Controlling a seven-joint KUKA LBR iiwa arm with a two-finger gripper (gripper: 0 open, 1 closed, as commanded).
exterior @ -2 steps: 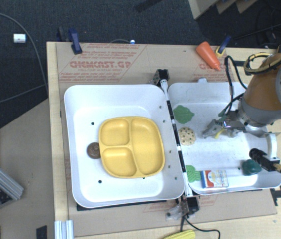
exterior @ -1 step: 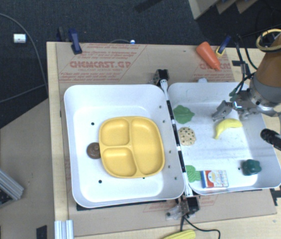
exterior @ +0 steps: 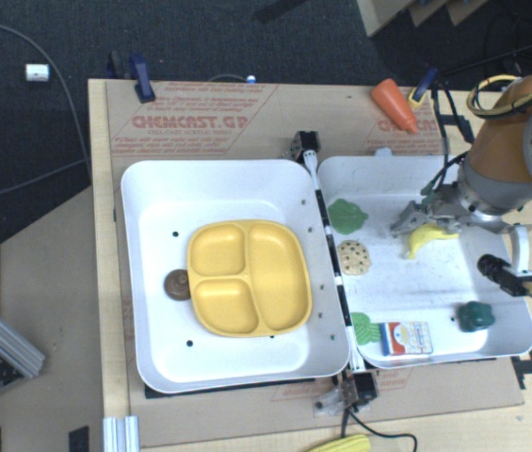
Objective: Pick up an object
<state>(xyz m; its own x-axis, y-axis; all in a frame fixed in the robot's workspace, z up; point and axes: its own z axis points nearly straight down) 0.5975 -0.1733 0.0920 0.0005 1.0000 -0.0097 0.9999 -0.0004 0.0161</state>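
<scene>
My gripper point(exterior: 425, 224) hangs low over the upper middle of the right bin point(exterior: 491, 172), open, with its grey fingers spread left and right. A small yellow banana point(exterior: 429, 241) lies on the bin floor just below the fingertips, partly under them; nothing is lifted. Elsewhere in this bin are a green leafy piece point(exterior: 346, 216), a round speckled cookie point(exterior: 353, 257), a dark green lump point(exterior: 475, 316), and a small white carton point(exterior: 405, 338) with a green piece point(exterior: 362, 328) beside it.
The left bin point(exterior: 153, 196) holds a yellow divided plate point(exterior: 247, 278) with a brown round piece point(exterior: 178, 284) at its left edge. An orange carrot-like toy point(exterior: 394, 105) lies on the bench behind the right bin. A black divider runs between the bins.
</scene>
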